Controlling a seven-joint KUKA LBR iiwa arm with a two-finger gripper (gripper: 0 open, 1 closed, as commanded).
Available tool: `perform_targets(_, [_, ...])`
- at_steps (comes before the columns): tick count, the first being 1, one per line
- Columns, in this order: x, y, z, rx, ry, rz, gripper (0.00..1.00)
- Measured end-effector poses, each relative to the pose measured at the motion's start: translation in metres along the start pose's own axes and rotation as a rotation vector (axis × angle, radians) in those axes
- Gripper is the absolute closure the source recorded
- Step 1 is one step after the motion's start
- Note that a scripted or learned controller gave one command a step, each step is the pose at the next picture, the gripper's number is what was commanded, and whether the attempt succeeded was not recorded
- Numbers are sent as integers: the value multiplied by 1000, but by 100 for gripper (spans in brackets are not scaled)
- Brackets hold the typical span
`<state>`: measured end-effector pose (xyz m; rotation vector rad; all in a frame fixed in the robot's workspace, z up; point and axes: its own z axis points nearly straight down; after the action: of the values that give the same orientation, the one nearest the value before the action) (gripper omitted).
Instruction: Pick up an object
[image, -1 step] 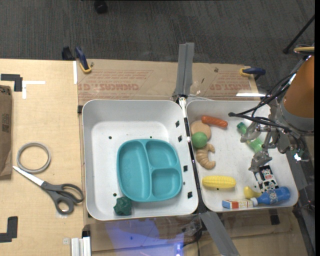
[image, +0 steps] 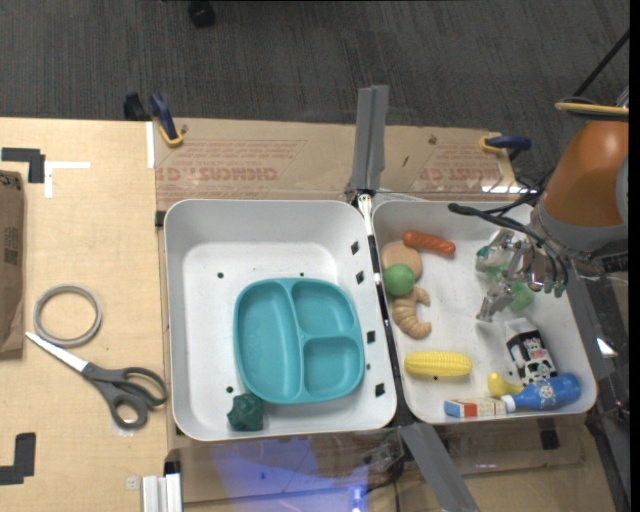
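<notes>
Camera view: gripper (image: 497, 300), grip state unreadable, hangs over right bin (image: 580, 330), beside a small green object (image: 519, 295) | corn (image: 437, 364), croissant (image: 411, 316), bottle (image: 541, 394) lie loose | nothing visibly lifted; pick apparently pending.

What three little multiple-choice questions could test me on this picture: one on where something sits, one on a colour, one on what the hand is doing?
1. Where is the divided tray?
A. left bin
B. right bin
C. on the cardboard

2. What colour is the corn cob?
A. red
B. yellow
C. blue

3. Where is the hand?
A. over the scissors
B. over the left bin
C. low in the right bin

Answers: 1 A, the teal tray lies in the left bin. 2 B, it is plainly yellow. 3 C, it hangs by a small green piece there.
</notes>
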<state>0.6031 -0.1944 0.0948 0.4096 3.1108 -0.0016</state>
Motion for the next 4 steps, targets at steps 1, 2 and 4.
perform_targets(1, [-9,108,1,0,2,216,0])
perform_targets(2, [-10,24,2,0,0,300,0])
perform_targets(4, [-13,-25,-9,1,-6,216,100])
